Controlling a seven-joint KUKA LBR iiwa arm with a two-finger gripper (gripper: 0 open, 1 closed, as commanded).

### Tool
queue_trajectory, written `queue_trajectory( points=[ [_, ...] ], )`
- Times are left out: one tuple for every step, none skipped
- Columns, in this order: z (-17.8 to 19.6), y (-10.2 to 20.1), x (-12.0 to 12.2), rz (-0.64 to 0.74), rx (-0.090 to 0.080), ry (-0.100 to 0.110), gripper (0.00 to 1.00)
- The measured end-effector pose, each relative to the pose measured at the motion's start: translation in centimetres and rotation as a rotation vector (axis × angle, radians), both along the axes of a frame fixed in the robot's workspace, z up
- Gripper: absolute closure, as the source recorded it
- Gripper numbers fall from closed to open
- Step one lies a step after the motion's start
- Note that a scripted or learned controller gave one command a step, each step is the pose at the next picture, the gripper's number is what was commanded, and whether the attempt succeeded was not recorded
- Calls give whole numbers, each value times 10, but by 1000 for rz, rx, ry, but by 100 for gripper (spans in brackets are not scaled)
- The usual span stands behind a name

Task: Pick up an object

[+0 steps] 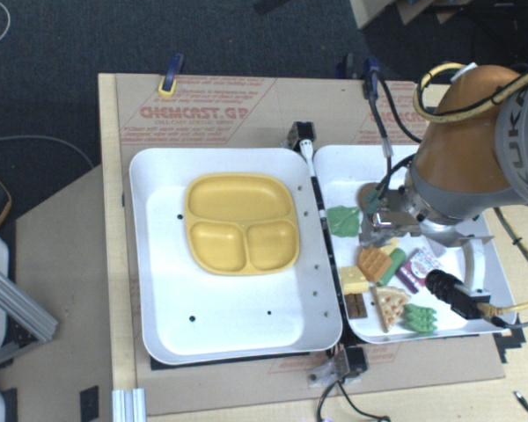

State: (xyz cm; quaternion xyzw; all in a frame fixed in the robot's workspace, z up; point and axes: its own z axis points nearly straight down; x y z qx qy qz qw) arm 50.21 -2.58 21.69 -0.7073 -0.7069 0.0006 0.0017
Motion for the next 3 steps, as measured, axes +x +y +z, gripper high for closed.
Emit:
queue_trajectory(
  points=[
    [9, -3, 17, 1, -2, -7, 100],
    [18, -1, 4, 0, 0, -2, 100],
    [2, -7, 13, 0, -1, 0, 100]
  ],
)
